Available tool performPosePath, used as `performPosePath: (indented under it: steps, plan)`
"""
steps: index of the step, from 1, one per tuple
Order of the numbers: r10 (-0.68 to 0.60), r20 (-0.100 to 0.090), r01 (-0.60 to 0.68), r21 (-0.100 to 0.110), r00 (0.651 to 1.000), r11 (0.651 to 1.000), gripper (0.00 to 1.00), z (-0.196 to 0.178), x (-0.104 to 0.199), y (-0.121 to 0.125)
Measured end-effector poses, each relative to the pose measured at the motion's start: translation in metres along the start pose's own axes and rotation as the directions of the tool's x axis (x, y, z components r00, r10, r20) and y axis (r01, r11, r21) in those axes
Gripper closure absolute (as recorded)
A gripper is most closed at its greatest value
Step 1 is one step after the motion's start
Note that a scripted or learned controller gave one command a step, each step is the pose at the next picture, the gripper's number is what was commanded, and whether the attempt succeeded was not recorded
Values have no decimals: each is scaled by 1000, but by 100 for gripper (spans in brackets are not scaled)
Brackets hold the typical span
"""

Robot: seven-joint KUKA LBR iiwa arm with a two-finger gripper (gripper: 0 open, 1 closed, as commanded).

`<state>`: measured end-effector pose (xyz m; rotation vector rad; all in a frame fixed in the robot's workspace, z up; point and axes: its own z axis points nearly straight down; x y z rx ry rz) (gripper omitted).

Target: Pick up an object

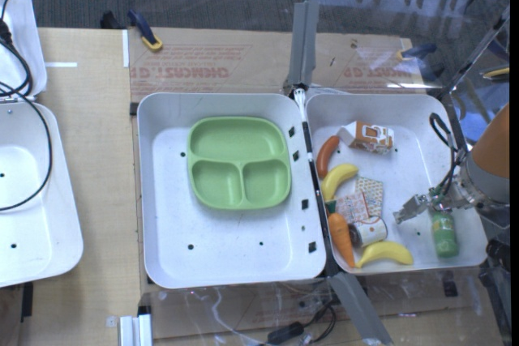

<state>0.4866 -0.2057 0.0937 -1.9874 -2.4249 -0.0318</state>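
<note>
The hand [422, 205], its state unclear, is hovering at ten o'clock of the green bottle [444, 234]; descending squarely over it seems wisest.

The flattened cardboard sheet [243, 61] lying at twelve o'clock beyond the bins carries red block lettering, upside down from this camera; it cannot be made out with certainty. No other marking is legible.
</note>
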Motion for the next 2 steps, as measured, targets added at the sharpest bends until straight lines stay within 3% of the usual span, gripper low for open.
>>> performPosePath:
  steps: [1,2]
  plan:
    - [48,-2,-48,-1,999,999,0,0,1,1]
    - [52,10,-52,1,999,999,100,-8,-4,-2]
